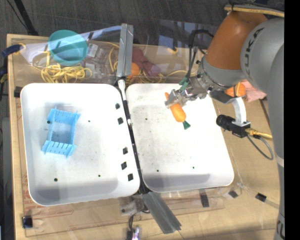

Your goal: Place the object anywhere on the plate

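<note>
**Carrot in the claw over the right bin**

Seen from above, at a slant. Two shallow white bins side by side on the bench: left bin (35,184), right bin (210,176), a dark divider strip (129,149) between them.

Grey arm (260,49) in from the right, orange band above the wrist, reaching over the far part of the right bin. Gripper (176,100) at the end, fingers pinched on the upper end of a toy carrot (179,114). Carrot orange, tilted, green tip pointing near and right, body just below the fingers. Whether hanging above the bin floor or touching it: cannot tell.

Left bin: a light blue rack-like plastic piece (60,132) lying flat, left of centre. No telling from here whether that counts as the plate.

Beyond the bins, at the far edge: a teal ball-like object (67,45), a tangle of yellow cord (62,73), clear plastic sheeting (102,51) over assorted items, something orange (135,69) behind the divider.

Right of the right bin: a black cylindrical fitting (232,125) with a yellow-tipped cable.
</note>
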